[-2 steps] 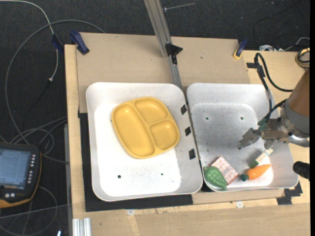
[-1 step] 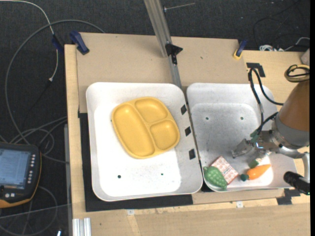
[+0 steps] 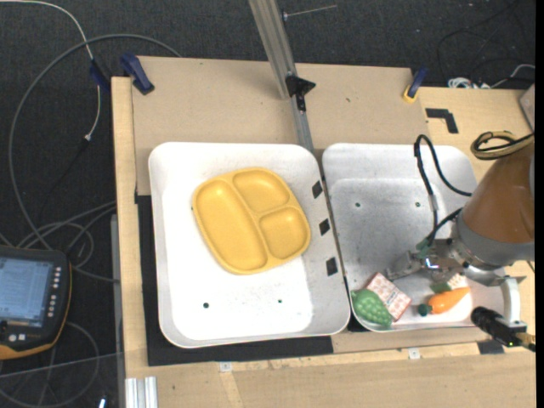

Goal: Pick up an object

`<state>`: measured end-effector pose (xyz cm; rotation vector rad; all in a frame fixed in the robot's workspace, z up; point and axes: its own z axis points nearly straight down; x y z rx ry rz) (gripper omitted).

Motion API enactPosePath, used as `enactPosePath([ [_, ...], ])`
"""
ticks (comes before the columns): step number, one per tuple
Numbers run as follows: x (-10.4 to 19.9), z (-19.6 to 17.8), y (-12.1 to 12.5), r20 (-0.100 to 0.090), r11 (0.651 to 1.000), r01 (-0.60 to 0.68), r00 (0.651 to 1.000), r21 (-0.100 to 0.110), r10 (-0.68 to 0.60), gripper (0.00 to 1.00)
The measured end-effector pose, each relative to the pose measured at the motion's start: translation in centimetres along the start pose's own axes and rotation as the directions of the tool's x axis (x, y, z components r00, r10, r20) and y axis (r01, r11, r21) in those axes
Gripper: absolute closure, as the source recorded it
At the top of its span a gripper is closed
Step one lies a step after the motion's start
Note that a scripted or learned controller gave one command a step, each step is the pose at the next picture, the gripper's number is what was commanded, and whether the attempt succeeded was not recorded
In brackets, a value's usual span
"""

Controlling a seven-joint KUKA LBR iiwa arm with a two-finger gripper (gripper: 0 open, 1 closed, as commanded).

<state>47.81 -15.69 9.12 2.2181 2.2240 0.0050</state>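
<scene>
The gripper [image 3: 422,262] hangs low in the right bin [image 3: 374,185], just above the small patterned box [image 3: 388,291] beside the green toy [image 3: 371,307] and carrot [image 3: 445,300]; nothing looks lifted, and I cannot tell how the jaws stand.

orange band [image 3: 503,201] above grey wrist [image 3: 491,249]; black cable [image 3: 427,177] looping alongside; metallic end fittings.

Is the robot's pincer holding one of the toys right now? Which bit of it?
I can't tell. The pincer is low in the right bin, just above the small patterned box, with the carrot and green toy close by.
</scene>
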Motion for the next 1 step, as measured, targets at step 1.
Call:
enactPosePath([
  [1,-0.07,-1.24,0.01,0.002,1.0,-0.002,1.0,-0.002,0.002,1.0],
])
